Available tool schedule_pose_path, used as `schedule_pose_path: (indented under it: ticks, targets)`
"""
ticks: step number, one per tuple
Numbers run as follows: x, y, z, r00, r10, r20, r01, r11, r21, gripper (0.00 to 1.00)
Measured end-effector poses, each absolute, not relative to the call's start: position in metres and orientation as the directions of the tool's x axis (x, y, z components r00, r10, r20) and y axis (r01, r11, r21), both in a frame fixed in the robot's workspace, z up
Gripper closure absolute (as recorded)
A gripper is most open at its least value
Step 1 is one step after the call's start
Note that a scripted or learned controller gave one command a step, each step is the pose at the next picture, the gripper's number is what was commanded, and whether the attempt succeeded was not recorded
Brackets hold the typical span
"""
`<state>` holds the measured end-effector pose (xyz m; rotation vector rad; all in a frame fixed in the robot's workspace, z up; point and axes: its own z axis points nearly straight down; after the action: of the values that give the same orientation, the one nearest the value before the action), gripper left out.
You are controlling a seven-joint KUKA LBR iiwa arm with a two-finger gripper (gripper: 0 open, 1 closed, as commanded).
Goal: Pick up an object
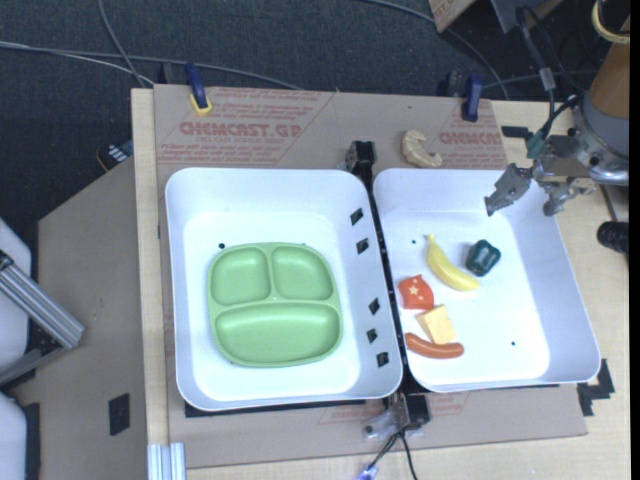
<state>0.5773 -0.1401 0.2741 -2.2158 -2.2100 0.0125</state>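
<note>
The right bin (pixel 560 298) holds a yellow banana (pixel 449 266), a dark green pepper-like piece (pixel 483 257), a red strawberry-like piece (pixel 417 292), a yellow cheese wedge (pixel 437 324) and a red sausage (pixel 433 347). My gripper (pixel 528 194) hangs over the bin's upper right corner, up and to the right of the green piece, apart from every object. Its two fingers are spread, with nothing between them.
The left bin (pixel 190 268) holds a green divided plate (pixel 274 303). A tan curved object (pixel 421 148) lies on the cardboard behind the bins. Blue clamps (pixel 199 94) hold the board's far edge. Cables run across the dark floor beyond.
</note>
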Motion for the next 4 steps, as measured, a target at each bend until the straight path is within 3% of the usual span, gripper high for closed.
schedule_pose_path:
  ticks: [1, 4]
  targets:
    - [0.579, -0.140, 0.281, 0.000, 1.000, 0.001, 1.000, 0.000, -0.001, 0.00]
    - [0.574, -0.158, 0.121, 0.000, 1.000, 0.003, 1.000, 0.000, -0.007, 0.00]
